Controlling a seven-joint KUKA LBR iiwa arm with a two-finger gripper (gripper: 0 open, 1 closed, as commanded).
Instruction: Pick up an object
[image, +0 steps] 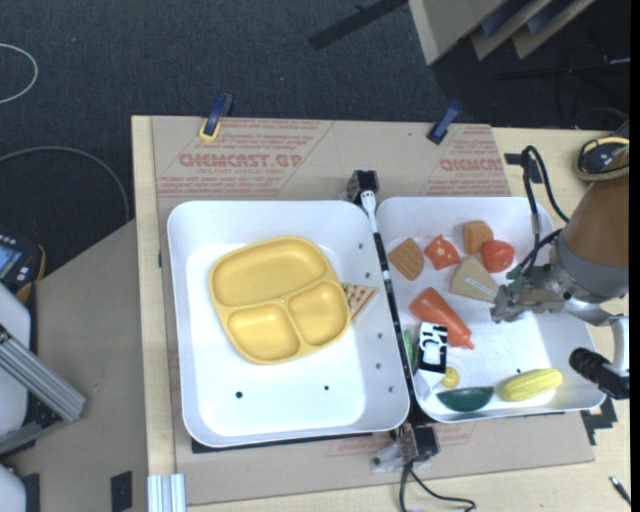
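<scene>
Low in the right bin (560, 400), at the frame's lower right, a yellow corn cob (531, 383) lies beside a dark green piece (465, 399). Just left, a black and white card (431, 347) shows print too small to read. Above it lies a carrot (441, 313). At mid right the gripper (505, 303) hangs over the bin by a beige wedge (471, 281); whether it is open or closed I cannot tell. Past these sit a tan block (406, 259), a red piece (441, 252), a tomato (498, 255) and an orange block (477, 236). The left bin (200, 400) bears a yellow plate (278, 298) touching a waffle chip (359, 297). Across the top, the brown board (330, 155) reads "CHEMCAST GP" in red.
</scene>
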